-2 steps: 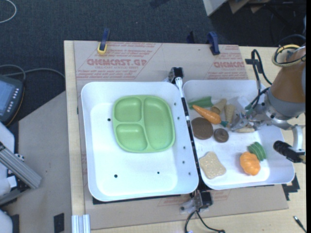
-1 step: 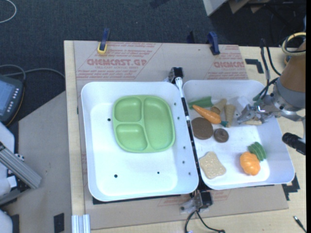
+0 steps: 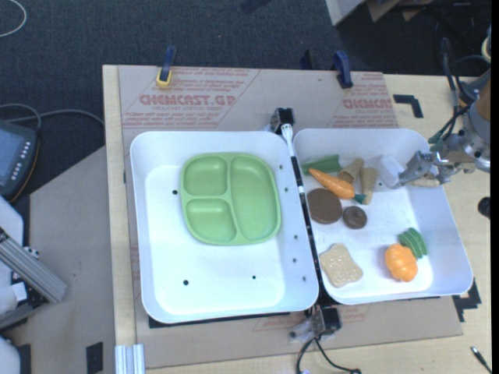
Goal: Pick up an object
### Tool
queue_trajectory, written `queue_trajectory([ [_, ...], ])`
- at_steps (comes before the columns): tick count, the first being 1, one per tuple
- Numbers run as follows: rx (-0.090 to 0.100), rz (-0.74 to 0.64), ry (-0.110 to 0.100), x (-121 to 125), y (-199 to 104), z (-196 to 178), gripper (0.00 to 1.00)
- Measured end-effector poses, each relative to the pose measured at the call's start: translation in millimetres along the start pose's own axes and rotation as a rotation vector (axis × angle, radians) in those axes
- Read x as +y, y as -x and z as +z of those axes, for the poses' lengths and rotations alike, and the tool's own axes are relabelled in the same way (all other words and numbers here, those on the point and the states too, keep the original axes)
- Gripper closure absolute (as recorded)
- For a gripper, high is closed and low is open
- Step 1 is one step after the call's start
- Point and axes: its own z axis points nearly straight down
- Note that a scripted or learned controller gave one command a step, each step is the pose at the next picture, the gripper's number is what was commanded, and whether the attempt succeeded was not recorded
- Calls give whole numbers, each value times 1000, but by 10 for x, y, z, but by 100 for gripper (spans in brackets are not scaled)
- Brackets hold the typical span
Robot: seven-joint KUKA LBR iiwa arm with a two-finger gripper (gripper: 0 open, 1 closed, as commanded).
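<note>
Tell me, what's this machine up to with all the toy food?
A robot arm reaches in from the right, and its hand hangs over the upper right part of the right bin. That bin holds toy food: a carrot, a brown patty, a bread slice, an orange pepper and more. The left bin holds a green divided plate. The job is to pick something up, but nothing is visibly caught in the hand.

Green tray (image 3: 231, 198), orange carrot (image 3: 332, 183)

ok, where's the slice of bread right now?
The slice of bread lies in the right bin, near its front-left corner, below the brown patty and left of the orange pepper.
</note>
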Motion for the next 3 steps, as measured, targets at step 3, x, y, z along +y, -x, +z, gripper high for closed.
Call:
queue_trajectory([
  [3,6,-4,-11,-188,-944,-294,100],
])
